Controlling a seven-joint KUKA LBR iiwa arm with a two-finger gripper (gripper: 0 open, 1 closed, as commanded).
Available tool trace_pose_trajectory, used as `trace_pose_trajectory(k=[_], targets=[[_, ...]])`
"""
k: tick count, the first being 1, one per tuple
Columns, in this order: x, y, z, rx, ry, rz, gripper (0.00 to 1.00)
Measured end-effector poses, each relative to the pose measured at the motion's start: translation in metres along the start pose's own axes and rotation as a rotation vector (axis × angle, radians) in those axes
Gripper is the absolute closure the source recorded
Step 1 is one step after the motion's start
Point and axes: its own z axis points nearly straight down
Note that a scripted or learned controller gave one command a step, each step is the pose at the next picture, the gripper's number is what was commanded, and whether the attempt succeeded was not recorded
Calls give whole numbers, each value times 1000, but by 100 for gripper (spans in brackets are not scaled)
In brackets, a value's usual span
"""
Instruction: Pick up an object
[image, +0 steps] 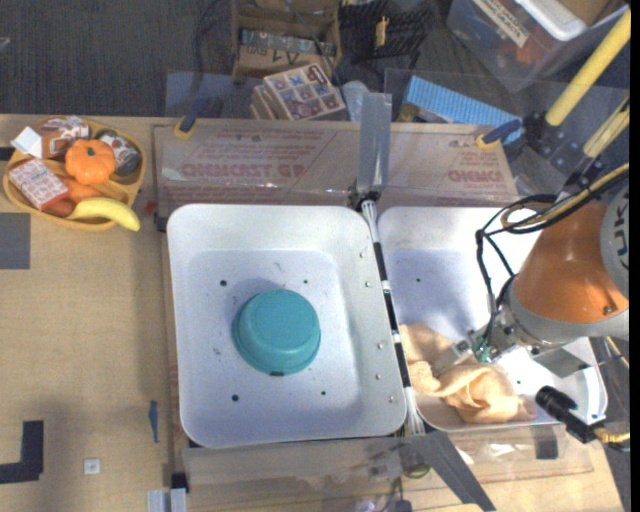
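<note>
A bench seen from above holds two shallow white bins side by side. The left bin (200, 240) holds a teal bowl (277, 331), upside down, sitting near the middle of the bin floor, apart from all the walls.

The right bin (430, 250) holds a crumpled tan cloth (465, 385) bunched in its near half. The cloth runs from just beside the divider between the bins toward the near wall, lying in soft folds.

The grey arm reaches in from the right, its orange band (572, 270) big in the view above the right bin. Black cables loop beside it. The gripper (483, 348) is down low over the cloth, at the cloth's upper right edge, seemingly touching or just above the fabric. I cannot tell whether it is released or clenched, as the wrist hides it, and no cloth shows plainly in its grasp.

Off the bench's far left corner sits a basket (20, 190) of toy food, with a small pumpkin (91, 160) on top and a banana (106, 211) along its near rim. Cardboard (260, 160) lies flat behind the bins.
</note>
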Motion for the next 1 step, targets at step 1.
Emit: trace_pose_trajectory(k=[1], targets=[[22, 58, -94, 12, 4, 89, 0]])
